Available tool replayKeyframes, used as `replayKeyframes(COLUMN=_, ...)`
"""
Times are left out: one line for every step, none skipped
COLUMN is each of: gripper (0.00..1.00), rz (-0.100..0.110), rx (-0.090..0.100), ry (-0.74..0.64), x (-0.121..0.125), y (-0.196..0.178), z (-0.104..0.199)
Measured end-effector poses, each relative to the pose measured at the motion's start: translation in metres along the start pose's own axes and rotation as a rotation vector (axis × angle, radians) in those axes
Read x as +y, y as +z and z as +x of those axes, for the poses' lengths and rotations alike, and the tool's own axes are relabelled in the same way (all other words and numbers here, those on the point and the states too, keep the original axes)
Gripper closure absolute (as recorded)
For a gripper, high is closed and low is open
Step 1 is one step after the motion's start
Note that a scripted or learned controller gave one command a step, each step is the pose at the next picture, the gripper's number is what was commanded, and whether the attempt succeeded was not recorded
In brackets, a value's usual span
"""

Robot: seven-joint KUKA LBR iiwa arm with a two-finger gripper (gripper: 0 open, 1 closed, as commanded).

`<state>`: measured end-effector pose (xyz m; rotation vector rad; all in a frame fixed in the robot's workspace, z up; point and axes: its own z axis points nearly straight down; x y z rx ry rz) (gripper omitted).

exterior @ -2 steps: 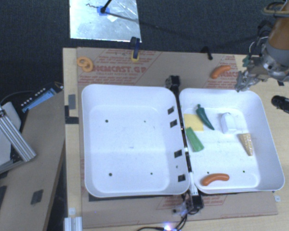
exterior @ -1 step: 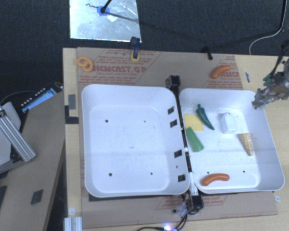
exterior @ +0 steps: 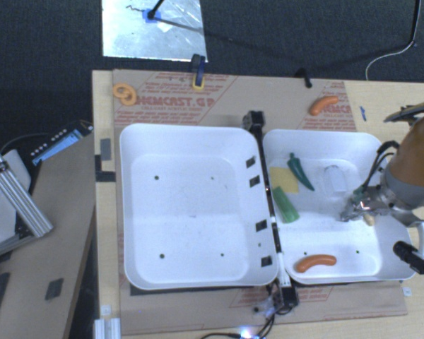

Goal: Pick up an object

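Sausage [exterior: 316,263] near "HEMCAST" board [exterior: 175,101]

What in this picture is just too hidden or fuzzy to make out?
- Gripper, camera view: small and blurred low in the right bin; whether it holds anything is unclear.
- Arm: cut off by the right edge.
- Clear object in the right bin: too faint against the white to identify.
- Yellow piece: partly covered by the green pepper.
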<state>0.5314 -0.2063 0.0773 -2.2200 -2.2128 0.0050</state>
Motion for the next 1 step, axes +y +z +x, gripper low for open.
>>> replayKeyframes(gripper=1.00, rz=-0.017, rx=-0.007, ry=-0.003, x=-0.0311, y=-0.1250, z=-0.0013)
